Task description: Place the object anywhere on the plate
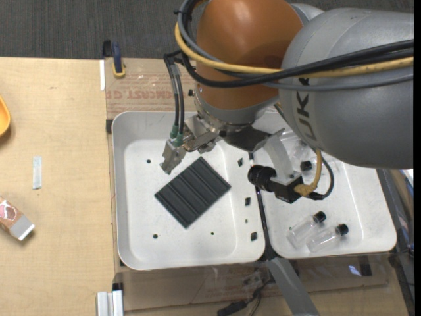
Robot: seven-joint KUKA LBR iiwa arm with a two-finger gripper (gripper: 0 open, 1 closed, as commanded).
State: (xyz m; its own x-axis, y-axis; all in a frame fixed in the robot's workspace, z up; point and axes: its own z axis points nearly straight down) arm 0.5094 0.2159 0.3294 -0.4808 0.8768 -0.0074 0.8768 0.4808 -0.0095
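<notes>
A dark grey ribbed plate (193, 191) lies flat and turned at an angle in the middle of the left bin (131, 242). My gripper (172, 155) hangs just above the plate's upper left corner, under the orange wrist band (243, 38). I see nothing held at its tip. Two small clear vials with black caps (317, 232) lie in the near part of the right bin (375, 242). The arm's bulk hides the far part of both bins.
A black cable fitting (270, 182) from the arm hangs over the divide between the bins. On the wooden bench to the left lie a small white strip (37, 173), a wrapped packet (14, 220) and an orange object (3, 116) at the edge.
</notes>
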